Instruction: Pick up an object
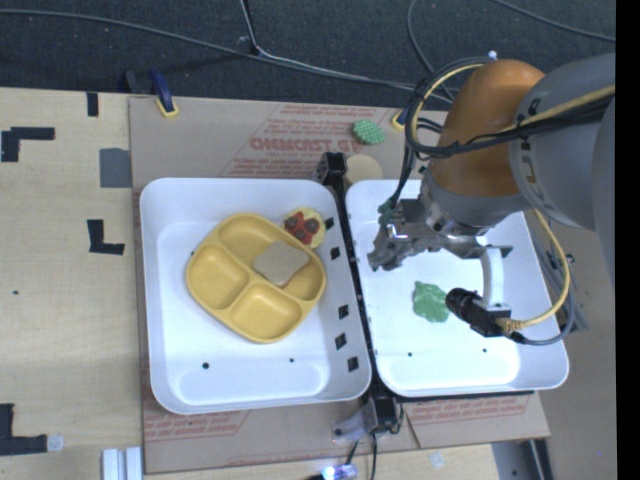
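My gripper [392, 248] hangs over the left part of the right bin [450, 368], just right of the divider. Nothing shows between its fingers. A green crumpled object [431, 302] lies on the right bin's floor, a little below and right of the gripper. A small green piece [386, 208] peeks out beside the wrist, at the bin's upper left. In the left bin [240, 383] sits a yellow compartment plate [255, 276] carrying a tan square [280, 263]. A red berry-like item [304, 227] rests at the plate's top right edge.
A green dotted object [367, 132] lies on the cardboard behind the bins. A black divider with clips [345, 268] runs between the bins. The arm's grey body and orange band [490, 128] overhang the right bin's upper half. Cables trail along its right side.
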Motion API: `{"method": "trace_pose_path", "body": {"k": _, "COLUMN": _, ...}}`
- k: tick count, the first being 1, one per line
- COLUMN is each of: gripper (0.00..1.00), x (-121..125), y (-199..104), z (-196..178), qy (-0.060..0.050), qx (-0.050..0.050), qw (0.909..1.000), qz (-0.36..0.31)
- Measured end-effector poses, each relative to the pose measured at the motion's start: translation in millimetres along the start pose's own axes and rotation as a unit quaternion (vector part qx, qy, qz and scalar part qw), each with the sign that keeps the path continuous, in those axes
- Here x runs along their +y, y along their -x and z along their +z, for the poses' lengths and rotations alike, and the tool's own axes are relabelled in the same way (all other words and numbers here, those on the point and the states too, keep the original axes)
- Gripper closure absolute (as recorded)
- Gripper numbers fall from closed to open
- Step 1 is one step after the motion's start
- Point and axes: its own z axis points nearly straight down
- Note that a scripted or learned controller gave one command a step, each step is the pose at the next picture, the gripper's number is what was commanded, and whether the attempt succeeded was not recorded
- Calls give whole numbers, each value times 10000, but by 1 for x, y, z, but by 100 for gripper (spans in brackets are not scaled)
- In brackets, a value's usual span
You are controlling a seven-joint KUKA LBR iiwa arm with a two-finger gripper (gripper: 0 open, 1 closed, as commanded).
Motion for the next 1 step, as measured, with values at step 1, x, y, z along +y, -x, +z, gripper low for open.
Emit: {"method": "trace_pose_path", "body": {"k": 1, "gripper": 100, "x": -2, "y": -49, "z": 12, "qy": -5, "qx": -8, "qw": 10000, "qz": 5}}
